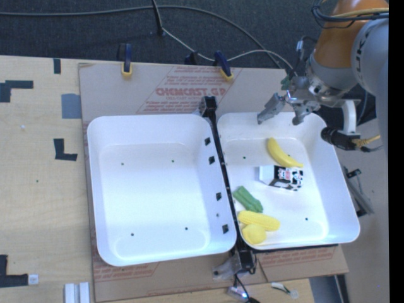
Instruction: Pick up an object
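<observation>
Yellow banana (282, 153) lies just below the gripper (281, 111), whose fingers spread wide and hold nothing; its curved, slippery skin could slide free.

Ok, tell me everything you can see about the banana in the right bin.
The banana is a plain yellow, curved piece that looks like smooth plastic. It lies flat on the floor of the right bin, toward its back, slanting from upper left to lower right. Its lower end meets the small black-and-white box. Nothing grips it.
</observation>
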Motion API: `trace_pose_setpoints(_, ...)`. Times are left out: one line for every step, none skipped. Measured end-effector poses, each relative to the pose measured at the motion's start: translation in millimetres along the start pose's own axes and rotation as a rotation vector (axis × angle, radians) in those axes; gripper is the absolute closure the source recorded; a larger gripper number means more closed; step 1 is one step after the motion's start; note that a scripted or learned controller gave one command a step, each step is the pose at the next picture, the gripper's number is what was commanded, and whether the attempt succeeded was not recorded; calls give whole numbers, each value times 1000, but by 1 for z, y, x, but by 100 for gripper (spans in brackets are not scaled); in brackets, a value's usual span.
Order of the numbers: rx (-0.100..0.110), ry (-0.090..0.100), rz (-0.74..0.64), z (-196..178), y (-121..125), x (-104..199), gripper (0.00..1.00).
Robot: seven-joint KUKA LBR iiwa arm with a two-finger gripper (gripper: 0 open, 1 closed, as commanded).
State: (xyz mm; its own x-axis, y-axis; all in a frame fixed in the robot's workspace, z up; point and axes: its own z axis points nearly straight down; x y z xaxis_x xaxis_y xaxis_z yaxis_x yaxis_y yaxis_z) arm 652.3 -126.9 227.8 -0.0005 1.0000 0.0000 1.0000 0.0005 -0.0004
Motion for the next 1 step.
trace_pose_setpoints(2, -1, 5, 13, 15, -73, 0)
